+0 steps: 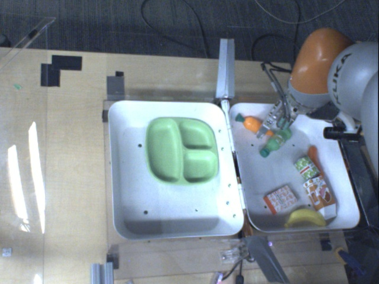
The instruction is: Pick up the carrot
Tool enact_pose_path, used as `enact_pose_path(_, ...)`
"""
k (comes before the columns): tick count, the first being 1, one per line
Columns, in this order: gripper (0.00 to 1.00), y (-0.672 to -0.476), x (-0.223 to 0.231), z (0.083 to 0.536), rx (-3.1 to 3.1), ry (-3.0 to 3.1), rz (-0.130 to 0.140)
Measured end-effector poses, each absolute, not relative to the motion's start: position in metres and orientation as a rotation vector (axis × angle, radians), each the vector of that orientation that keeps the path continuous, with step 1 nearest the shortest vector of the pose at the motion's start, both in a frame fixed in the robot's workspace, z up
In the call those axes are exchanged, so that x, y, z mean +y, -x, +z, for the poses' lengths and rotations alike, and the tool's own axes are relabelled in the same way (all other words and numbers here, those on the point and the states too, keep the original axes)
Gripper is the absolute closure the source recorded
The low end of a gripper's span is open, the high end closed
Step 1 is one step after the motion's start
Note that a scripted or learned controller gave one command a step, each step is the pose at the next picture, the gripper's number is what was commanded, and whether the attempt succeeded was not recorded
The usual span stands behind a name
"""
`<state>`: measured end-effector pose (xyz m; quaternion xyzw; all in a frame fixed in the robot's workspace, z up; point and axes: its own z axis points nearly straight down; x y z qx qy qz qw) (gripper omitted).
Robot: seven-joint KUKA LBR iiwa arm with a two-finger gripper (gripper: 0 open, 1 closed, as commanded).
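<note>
carrot [251,123] just left of gripper [277,122] (right bin [349,215])

My bench [65,176] is pale wood, with two white bins resting directly on it side by side. The left bin [127,218] and right bin [346,215] nearly touch along a metal rail [225,70]. Black tape marks [59,68] sit at the bench's far left, well apart from the bins.

green tray [180,149], bottle [273,144], banana [305,219]
</note>
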<state>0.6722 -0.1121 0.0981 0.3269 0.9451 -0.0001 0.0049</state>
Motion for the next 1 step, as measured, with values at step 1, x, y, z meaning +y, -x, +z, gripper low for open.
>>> enact_pose_path(1,1.0,-0.6579,-0.052,0.185,2.849,-1.308,0.005)
